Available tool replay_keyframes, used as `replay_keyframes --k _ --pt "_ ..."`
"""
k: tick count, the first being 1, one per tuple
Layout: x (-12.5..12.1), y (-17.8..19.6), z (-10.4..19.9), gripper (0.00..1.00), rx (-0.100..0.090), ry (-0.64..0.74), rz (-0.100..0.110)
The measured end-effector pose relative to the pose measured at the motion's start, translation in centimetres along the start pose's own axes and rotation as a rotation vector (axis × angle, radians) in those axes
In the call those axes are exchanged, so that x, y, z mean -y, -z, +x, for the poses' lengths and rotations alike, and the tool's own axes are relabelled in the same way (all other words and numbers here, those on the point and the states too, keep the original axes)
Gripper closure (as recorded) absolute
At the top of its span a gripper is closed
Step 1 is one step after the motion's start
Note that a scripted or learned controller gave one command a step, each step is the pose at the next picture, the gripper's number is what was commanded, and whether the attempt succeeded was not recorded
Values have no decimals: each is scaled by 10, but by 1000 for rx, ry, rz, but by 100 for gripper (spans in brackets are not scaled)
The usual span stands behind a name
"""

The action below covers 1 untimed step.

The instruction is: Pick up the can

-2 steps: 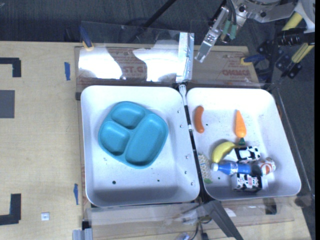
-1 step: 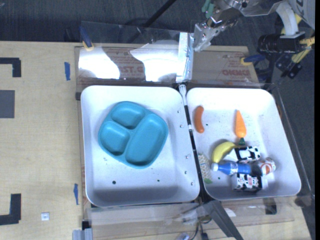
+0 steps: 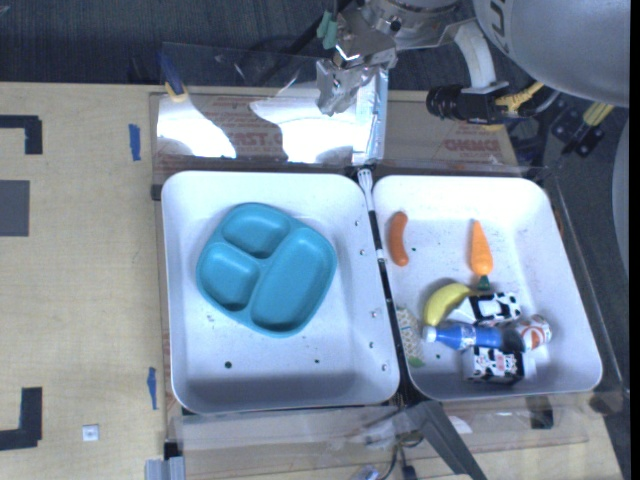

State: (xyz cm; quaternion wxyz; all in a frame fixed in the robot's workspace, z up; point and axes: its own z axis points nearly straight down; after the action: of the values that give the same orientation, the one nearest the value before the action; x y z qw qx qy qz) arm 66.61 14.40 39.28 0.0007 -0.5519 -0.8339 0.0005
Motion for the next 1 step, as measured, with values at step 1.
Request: replay_keyframes --k 1 --pt "-13 43 30 100 2 -231 -7"
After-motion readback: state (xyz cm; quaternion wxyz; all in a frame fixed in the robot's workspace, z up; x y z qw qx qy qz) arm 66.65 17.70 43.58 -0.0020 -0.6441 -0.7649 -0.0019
